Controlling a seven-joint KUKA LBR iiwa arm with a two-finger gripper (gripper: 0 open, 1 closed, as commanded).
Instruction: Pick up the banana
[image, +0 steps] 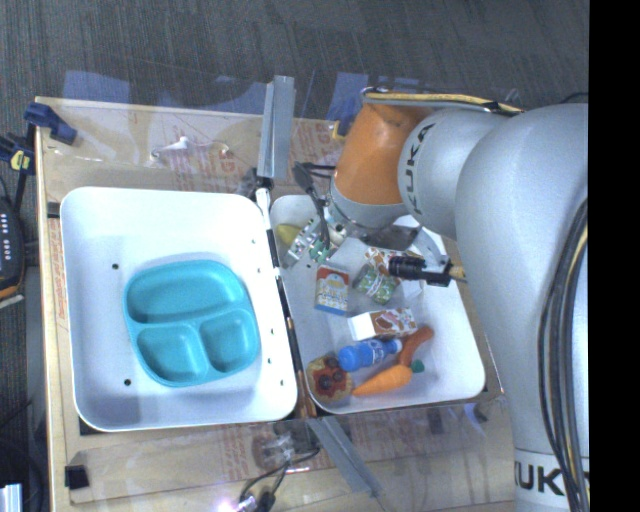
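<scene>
The arm's hand (322, 238), grip state impossible to tell, sits low at the far left corner of the right bin (470, 345), just beside a yellowish shape (288, 236), likely the banana; cartons, a bottle and a carrot (385, 380) lie nearer; the left bin (90, 300) holds 1 blue tray (190, 320)
</scene>
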